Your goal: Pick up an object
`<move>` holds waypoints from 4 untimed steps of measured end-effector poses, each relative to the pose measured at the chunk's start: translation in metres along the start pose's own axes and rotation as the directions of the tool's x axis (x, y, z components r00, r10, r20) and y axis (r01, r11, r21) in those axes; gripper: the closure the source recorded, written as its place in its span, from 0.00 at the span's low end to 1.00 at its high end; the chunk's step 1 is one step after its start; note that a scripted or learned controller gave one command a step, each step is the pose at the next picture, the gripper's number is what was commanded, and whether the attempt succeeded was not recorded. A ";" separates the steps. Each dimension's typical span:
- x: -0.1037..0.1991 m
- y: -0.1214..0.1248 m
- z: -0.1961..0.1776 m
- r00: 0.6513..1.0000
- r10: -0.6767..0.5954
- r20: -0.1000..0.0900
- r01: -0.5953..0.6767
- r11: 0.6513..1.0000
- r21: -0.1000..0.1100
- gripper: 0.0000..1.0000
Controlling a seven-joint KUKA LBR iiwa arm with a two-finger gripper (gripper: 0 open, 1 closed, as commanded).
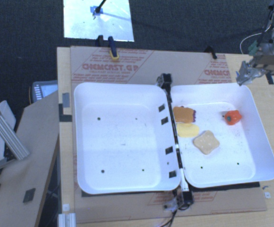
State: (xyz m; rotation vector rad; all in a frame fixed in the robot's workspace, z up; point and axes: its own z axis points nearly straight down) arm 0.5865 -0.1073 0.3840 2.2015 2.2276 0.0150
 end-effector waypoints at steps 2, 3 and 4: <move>0.163 -0.100 0.066 1.000 -0.001 -0.004 0.002 1.000 0.016 1.00; 0.206 -0.065 -0.009 1.000 0.004 -0.002 -0.004 1.000 0.003 1.00; 0.266 -0.097 -0.060 1.000 0.000 -0.005 0.000 1.000 0.007 1.00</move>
